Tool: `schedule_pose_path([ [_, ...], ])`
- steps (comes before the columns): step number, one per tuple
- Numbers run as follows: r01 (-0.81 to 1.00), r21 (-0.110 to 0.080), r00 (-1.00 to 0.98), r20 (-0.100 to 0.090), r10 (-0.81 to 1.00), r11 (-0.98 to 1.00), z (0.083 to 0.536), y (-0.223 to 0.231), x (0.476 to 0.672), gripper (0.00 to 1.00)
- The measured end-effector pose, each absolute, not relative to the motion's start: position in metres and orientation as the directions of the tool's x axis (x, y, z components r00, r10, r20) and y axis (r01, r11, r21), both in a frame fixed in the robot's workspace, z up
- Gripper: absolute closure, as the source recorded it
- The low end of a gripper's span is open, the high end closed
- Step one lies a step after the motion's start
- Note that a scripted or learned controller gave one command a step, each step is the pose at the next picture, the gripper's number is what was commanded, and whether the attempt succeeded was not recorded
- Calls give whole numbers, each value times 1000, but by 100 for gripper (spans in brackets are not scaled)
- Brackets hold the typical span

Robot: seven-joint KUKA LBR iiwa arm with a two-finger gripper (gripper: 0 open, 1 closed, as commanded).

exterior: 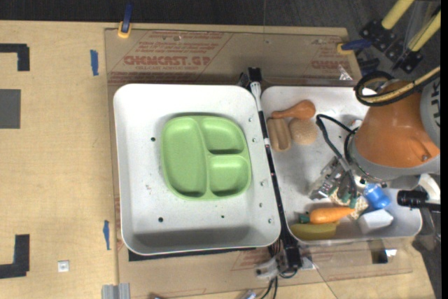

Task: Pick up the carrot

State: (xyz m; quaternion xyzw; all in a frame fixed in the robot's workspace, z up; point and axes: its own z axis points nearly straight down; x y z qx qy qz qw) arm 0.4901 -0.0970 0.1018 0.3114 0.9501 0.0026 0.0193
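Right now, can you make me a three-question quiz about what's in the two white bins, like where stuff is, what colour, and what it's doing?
1. Where is the carrot?
A. on the green plate
B. in the right bin, near its front edge
C. on the cardboard outside the bins

2. What colour is the divided plate in the left bin?
A. green
B. red
C. blue

3. How is the carrot lying?
A. standing upright on its tip
B. hanging in the air
C. lying on its side above a yellow item

Answers:
1 B, the orange carrot sits low in the right bin, by the hand.
2 A, the plate is light green.
3 C, it lies flat beside the yellow item.
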Motion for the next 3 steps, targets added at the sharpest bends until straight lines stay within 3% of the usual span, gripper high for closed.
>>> schedule_pose_path([
  [1, 592, 17, -805, -34, 592, 806, 101, -97, 490, 0],
  [2, 447, 13, -894, -26, 447, 895, 93, -94, 489, 0],
  [3, 42, 2, -999, -23, 42, 999, 90, -96, 486, 0],
])
